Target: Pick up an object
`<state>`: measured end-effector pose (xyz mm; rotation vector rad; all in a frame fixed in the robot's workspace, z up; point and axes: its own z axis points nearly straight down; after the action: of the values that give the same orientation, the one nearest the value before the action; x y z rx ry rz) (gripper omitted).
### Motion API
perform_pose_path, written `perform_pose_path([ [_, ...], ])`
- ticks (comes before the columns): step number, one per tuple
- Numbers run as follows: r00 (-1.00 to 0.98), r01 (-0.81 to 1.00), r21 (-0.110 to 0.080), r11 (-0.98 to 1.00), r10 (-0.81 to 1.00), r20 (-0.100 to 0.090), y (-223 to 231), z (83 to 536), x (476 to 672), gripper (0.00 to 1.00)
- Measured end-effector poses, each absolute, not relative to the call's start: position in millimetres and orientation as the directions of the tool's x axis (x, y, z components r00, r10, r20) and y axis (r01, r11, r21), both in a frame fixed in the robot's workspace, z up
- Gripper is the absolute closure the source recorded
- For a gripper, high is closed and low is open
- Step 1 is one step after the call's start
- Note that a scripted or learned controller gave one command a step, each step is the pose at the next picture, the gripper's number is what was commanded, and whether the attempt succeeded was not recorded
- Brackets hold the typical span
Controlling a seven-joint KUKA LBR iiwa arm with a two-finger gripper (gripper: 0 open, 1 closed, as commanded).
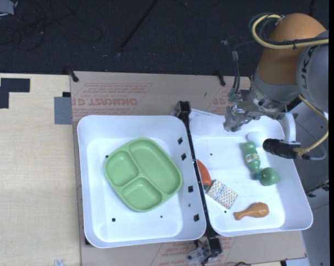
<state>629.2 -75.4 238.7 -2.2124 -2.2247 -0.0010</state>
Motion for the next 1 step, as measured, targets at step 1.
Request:
perform_pose_path([
  [1,-0.005,1.0,-0.001,0.005,1.0,0.002,-22.4,245.8,632.5,1.0],
])
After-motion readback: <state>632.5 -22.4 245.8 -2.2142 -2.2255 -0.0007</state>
